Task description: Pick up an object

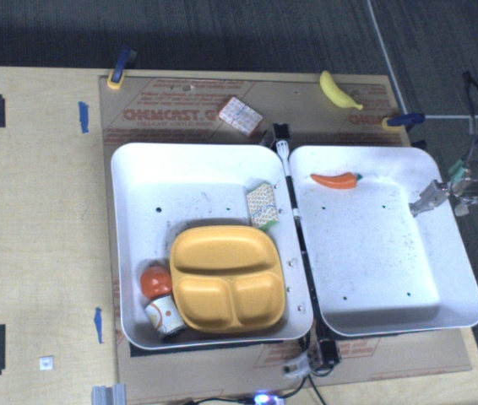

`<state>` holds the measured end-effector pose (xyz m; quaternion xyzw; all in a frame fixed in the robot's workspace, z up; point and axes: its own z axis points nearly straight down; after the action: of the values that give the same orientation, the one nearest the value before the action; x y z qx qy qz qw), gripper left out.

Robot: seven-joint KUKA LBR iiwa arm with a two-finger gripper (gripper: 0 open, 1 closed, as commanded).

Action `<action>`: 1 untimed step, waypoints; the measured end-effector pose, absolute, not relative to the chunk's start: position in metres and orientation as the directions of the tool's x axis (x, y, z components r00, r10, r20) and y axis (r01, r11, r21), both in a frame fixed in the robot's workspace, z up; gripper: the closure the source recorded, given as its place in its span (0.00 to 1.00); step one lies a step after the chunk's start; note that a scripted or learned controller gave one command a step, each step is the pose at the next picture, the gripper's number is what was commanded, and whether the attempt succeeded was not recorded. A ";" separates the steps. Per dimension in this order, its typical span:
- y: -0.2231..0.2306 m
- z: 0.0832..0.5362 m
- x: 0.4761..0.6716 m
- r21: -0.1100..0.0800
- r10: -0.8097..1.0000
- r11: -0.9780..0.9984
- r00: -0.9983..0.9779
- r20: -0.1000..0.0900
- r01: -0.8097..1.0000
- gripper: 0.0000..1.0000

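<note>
Two white bins sit side by side on the counter (pixel 45 226). The right bin (pixel 442 306) holds an orange chili pepper (pixel 335 179) at 11 o'clock. The hand (pixel 452 186) hovers at its 2 o'clock rim, grasp state unclear. The left bin (pixel 138 175) holds a yellow divided tray (pixel 226 277).

Bins (pixel 374 251): smooth white plastic, scuffed. Tray (pixel 226 277): glossy yellow plastic. Counter (pixel 36 251): matt pale wood. Sheet (pixel 180 108) under bins: brown cardboard.

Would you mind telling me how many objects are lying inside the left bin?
4: a yellow divided tray at the front, a red ball and small can at its left, a patterned packet behind. Others may hide under the tray.
</note>
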<state>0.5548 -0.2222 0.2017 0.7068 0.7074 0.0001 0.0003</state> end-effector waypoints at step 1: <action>-0.220 0.108 0.594 0.016 1.000 0.006 -0.006 0.001 1.000 0.00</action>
<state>0.5940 -0.2204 0.1082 0.7048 0.7094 0.0060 0.0052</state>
